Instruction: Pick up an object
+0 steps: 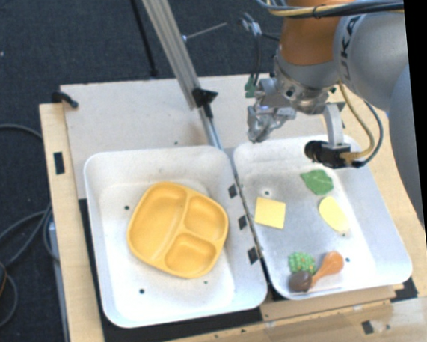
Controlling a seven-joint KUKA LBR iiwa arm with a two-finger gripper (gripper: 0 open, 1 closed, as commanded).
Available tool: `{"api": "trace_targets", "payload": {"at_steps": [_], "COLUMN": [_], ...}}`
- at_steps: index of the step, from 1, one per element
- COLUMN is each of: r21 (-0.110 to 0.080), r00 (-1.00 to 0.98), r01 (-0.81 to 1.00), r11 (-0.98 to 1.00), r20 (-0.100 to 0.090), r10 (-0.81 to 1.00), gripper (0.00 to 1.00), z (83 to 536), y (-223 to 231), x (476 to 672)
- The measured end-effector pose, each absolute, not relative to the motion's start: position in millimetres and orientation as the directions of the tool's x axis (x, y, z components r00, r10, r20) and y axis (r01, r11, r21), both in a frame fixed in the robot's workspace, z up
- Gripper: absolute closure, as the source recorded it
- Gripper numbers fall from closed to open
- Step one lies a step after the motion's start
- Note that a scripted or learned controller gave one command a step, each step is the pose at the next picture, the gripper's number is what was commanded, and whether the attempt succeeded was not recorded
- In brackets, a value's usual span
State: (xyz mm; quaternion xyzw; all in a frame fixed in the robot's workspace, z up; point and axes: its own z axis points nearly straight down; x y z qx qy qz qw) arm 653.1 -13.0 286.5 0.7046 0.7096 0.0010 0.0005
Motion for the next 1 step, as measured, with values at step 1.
{"api": "trace_targets", "payload": {"at_steps": [1], "r21": [-0.002], "r00": [-0.007], "r01": [1.0], "r11": [0.007], "r20": [0.0], "r10": [1.0], "gripper": [1.0], "z": [266.2], "y": [40.3], "x": [648.0]}}
